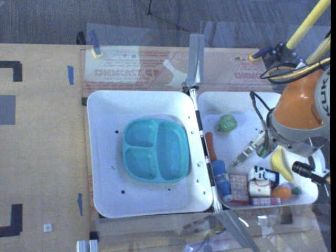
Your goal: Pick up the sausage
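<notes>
Gripper jaws look parted, nothing between them. Sausage lies at their 9 o'clock, along the right bin left wall. Advise aligning across its narrow width, clear of the wall, before descending.

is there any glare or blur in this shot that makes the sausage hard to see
Camera view: soft overall, lighting even; the thin red sausage by the right white bin's left wall stays readable. Faint glare sits on the clear panel behind the bins; the metal end effector looks slightly smeared.
</notes>
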Action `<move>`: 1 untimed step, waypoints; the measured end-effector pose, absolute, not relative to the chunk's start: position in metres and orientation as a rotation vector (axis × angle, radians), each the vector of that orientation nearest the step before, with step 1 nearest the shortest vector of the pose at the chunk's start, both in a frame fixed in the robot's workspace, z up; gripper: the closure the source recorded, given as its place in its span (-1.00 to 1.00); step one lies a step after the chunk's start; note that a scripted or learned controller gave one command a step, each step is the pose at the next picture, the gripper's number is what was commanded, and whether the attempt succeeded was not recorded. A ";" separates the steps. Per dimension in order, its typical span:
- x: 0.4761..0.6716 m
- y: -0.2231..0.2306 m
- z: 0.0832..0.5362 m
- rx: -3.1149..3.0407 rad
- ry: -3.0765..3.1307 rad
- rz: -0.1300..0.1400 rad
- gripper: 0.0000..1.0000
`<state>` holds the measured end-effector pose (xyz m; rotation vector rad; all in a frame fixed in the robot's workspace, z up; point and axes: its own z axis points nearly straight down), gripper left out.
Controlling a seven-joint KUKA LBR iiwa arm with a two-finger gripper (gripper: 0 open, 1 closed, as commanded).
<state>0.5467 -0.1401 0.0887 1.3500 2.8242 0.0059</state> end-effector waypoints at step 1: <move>0.527 -0.120 0.089 1.332 2.831 0.003 -1.00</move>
